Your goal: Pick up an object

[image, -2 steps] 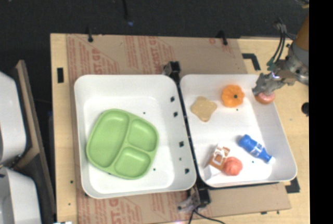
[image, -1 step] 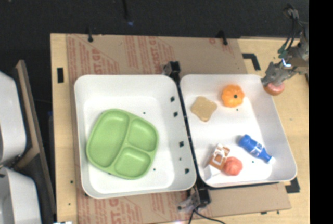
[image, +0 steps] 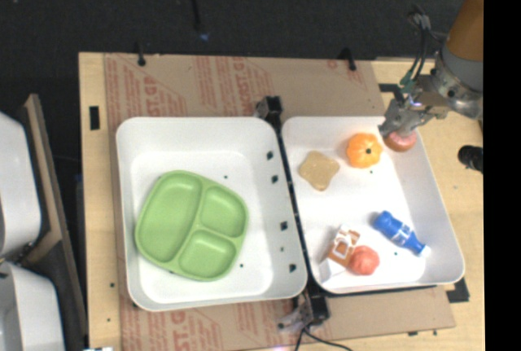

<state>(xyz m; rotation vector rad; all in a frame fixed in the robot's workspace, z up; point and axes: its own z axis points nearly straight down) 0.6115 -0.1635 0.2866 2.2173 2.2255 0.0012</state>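
Camera view, items catalogued from the gripper outward.

1. Gripper (image: 404, 120): set low over the far right corner of the right bin (image: 440, 203). How far it is opened cannot be told; its tip is blurred and seen from above.
2. Pink round object (image: 400, 142): found directly beneath the gripper, against the bin's rim. It is judged to be the target of the pick, since the tool is lined up on it. Contact cannot be confirmed, and its upper part is covered by the tool.
3. Orange fruit (image: 364, 151): lodged just beside the pink object, near enough to be nudged.
4. Tan biscuit-shaped piece (image: 317, 169): laid apart, toward the divider.
5. Blue bottle (image: 399, 232): laid on its side.
6. White-and-orange box (image: 344, 243) and red ball (image: 364, 261): touching, at the near edge. The box's markings are too small to be read.
7. Left bin (image: 130, 178): occupied by 1 green plate (image: 192, 225) divided into 3 compartments.
8. Arm (image: 464, 40): cut off at the frame's right.
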